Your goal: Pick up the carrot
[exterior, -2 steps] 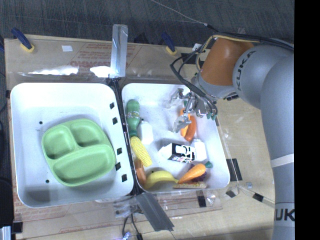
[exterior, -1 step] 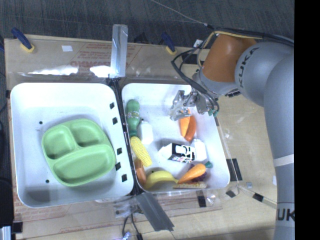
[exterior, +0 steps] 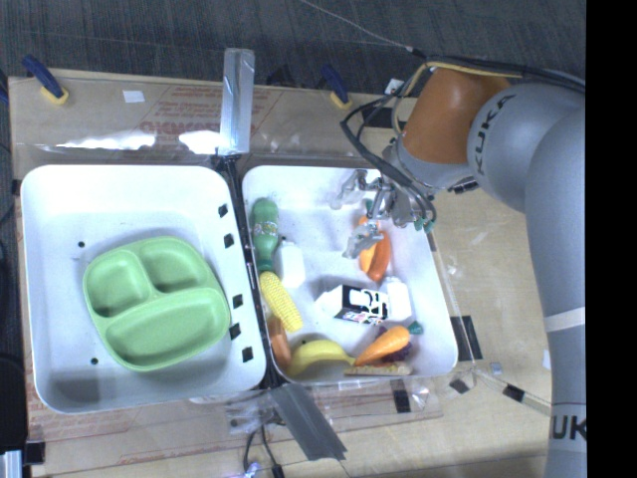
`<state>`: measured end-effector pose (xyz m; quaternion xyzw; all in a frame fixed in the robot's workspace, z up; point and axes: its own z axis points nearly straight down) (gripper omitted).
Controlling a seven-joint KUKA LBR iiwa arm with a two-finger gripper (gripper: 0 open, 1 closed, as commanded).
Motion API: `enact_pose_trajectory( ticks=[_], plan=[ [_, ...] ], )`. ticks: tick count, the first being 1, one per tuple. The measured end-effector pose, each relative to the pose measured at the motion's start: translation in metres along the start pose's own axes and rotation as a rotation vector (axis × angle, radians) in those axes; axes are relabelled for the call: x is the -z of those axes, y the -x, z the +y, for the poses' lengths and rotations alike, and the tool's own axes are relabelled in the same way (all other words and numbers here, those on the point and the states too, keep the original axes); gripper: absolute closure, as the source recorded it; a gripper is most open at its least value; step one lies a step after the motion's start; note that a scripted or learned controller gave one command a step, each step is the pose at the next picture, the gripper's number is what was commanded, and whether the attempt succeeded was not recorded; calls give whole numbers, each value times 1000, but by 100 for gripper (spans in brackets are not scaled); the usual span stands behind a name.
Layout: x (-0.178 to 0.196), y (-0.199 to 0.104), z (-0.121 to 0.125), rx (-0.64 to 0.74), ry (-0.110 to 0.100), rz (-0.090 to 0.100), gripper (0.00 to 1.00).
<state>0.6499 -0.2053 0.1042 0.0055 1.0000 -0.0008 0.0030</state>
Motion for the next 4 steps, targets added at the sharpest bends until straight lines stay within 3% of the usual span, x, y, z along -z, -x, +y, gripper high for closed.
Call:
enact_pose_trajectory(
  ticks=[1, 2, 3, 4],
  plan=[
    [-12, -30, -5, -256, 1, 7, 0],
    [-1, -28, -4, -250, 1, 4, 100],
    [-10, -151, 6, -512, 1, 3, 100],
    [54, -118, 26, -753, -1, 4, 100]
  ],
)
